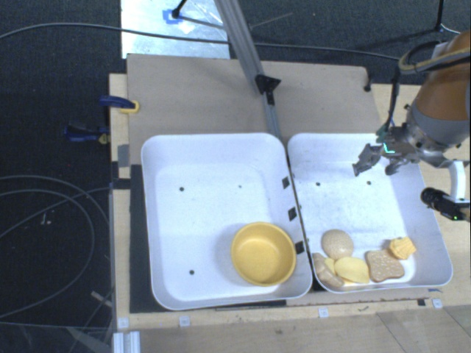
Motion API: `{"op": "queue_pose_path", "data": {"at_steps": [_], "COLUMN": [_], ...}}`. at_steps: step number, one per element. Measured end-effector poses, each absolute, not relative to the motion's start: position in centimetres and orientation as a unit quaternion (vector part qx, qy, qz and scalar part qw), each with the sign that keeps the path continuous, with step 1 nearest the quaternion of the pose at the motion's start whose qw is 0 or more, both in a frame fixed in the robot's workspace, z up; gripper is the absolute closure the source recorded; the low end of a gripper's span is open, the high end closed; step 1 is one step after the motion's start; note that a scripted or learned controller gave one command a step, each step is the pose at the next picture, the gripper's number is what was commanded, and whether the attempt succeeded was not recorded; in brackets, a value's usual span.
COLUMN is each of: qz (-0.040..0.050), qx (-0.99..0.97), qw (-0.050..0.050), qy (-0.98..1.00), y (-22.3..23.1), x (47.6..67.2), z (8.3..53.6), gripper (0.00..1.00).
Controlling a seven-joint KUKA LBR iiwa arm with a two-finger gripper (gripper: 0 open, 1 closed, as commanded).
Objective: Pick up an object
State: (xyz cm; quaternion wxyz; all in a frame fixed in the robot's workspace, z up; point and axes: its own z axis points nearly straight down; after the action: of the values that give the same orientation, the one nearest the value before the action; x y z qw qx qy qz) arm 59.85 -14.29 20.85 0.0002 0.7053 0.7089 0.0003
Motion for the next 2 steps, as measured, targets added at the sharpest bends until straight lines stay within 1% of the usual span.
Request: {"op": "queue_pose_path", "data": {"at_steps": [1, 2], "qz": [0.0007, -0.0004], "qx": [0.705, 0.707], "qw": [0.001, 0.000], "qy": [0.709, 0.708], "y": [-14.3, -14.6], "x": [59.9, 60.0], "z": [20.9, 16.7], "gripper": [0.00, 0.00]}}
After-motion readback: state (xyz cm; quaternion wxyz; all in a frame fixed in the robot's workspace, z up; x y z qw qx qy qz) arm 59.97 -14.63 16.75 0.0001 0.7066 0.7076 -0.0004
